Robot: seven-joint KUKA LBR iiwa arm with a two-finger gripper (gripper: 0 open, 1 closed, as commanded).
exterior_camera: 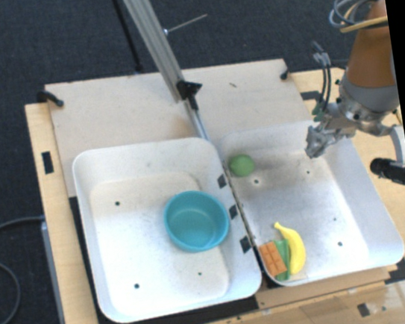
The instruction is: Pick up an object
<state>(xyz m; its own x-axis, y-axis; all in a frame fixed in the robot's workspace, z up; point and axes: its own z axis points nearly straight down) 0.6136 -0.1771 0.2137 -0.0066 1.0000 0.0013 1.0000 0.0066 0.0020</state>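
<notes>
Your gripper point(316, 144) is hanging over the right bin's point(358, 194) upper right part — whether it's gripping anything, you cannot tell. A green ball point(241, 164) is sitting near that bin's upper left corner, with a banana point(293, 244) lying by the lower left edge — well apart.

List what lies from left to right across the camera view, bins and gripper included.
Left bin → blue bowl → green ball → yellow banana → gripper over the right bin.
</notes>
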